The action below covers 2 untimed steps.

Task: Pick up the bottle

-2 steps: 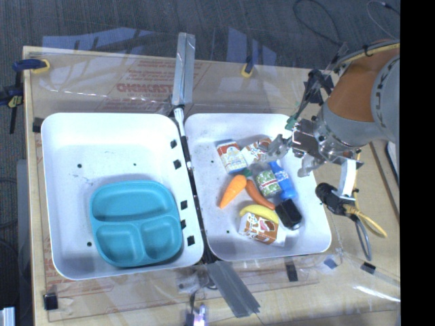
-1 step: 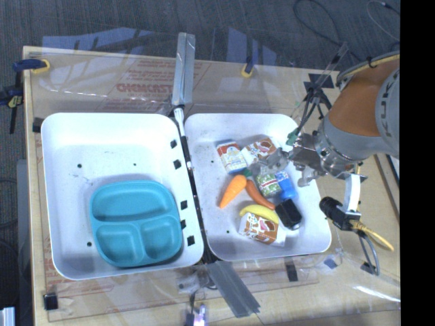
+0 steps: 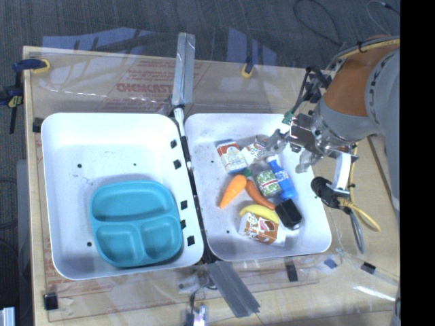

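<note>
The bottle is blue with a white label and lies flat in the right bin, pointing away from the camera. A dark black piece sits at its near end. My gripper hangs just over the bottle's far end, near the bin's back right corner. Its fingers are spread open with nothing between them. One fingertip points left over a crumpled wrapper, the other points down beside the bottle.
A green can lies tight against the bottle's left side. Two carrots, a small carton, a banana and a juice pouch crowd the right bin. A teal divided plate sits in the left bin.
</note>
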Each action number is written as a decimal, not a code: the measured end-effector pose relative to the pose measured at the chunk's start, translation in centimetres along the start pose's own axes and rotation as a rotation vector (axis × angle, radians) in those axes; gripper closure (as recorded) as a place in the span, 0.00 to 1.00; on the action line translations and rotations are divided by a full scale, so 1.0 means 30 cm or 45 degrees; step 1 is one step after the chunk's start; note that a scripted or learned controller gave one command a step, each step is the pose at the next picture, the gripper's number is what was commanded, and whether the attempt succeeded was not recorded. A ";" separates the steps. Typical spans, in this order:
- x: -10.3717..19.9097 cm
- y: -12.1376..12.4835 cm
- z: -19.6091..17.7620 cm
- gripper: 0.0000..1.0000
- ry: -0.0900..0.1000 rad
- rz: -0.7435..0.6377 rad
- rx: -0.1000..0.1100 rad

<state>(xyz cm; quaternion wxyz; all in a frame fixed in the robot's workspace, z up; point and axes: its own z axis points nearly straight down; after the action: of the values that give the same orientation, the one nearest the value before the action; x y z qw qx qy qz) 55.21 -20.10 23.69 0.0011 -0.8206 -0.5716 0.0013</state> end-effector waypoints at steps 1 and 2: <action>-0.010 -0.042 0.076 0.00 -0.001 -0.024 0.002; -0.035 -0.088 -0.045 0.00 0.001 -0.066 -0.001</action>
<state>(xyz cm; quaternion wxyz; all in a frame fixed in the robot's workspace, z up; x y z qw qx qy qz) 52.38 -20.18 25.05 0.0011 -0.8056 -0.5925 0.0008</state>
